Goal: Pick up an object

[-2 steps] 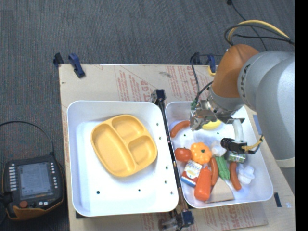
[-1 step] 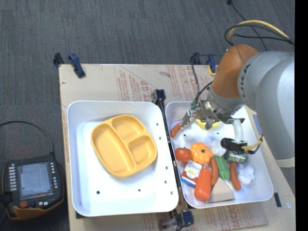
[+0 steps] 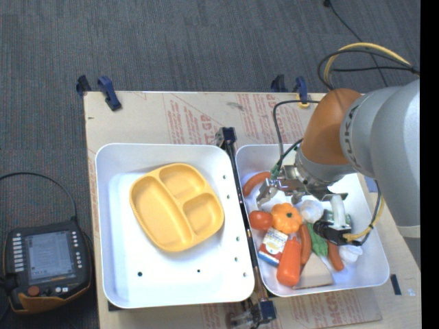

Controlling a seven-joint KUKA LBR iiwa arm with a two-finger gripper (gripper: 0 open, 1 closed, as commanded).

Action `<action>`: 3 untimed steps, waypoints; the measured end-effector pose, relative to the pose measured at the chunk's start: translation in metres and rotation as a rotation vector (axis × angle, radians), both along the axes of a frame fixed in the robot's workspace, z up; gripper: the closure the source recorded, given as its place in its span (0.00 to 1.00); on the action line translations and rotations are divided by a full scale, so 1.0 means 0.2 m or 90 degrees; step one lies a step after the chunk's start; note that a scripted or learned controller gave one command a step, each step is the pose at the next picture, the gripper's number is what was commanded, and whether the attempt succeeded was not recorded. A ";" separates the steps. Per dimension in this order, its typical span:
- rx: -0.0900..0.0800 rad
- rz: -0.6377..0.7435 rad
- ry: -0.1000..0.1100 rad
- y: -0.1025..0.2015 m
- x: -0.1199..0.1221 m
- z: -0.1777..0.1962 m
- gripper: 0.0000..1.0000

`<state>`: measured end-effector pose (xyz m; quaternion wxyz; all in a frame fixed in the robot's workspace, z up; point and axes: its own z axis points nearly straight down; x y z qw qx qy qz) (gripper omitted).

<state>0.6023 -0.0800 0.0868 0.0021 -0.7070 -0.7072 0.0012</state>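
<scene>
— Where's the two-finger metal gripper [image 3: 274,189]?

— Low in the right shallow white bin [image 3: 374,269], its jaws spread, nothing between them.

— And nearest it?

— A small ribbed orange toy pumpkin [image 3: 287,218] with a green stem (glossy plastic), just below the jaws. A round red toy tomato [image 3: 260,219] sits left of the pumpkin.

Floor [image 3: 171,33]: dark grey ribbed carpet, evenly lit, on the far and left sides of the counter. Counter [image 3: 178,118]: pale board top printed with faint red lettering. Blue clamps [image 3: 108,91] at its far edge, left and right. Handheld control pendant [image 3: 44,262] with screen, on the floor near left, black cable looping from it.
</scene>
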 end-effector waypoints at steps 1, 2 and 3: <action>0.001 -0.002 0.000 0.00 0.00 0.05 1.00; 0.001 -0.002 0.000 0.00 0.00 0.05 0.00; 0.000 0.000 -0.001 -0.15 -0.12 0.00 0.00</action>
